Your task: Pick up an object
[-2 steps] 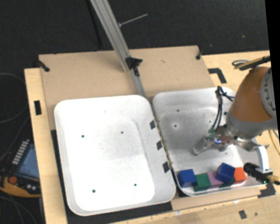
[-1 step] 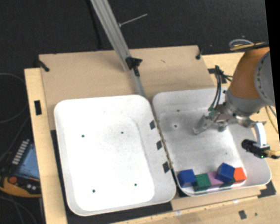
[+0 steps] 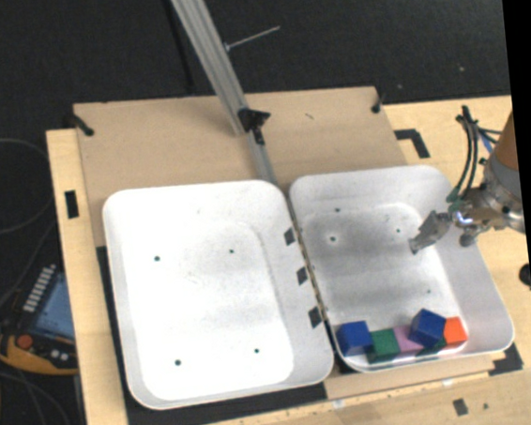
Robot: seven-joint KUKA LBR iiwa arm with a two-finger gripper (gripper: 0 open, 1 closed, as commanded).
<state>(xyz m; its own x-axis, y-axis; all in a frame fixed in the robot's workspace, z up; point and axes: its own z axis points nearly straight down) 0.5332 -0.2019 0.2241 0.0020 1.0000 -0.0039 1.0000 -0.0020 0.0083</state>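
Hovered over right bin's right edge: gripper, jaw state unclear; blocks along the near wall.

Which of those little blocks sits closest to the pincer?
The orange block, at the right end of the row; the blue, pink and green ones lie farther from the pincer.

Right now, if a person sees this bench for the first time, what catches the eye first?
Probably the small colored blocks along the near wall of the right bin: a blue block, a green block, a second blue block and an orange block. Next, the tool above that bin's right side, apart from the blocks.
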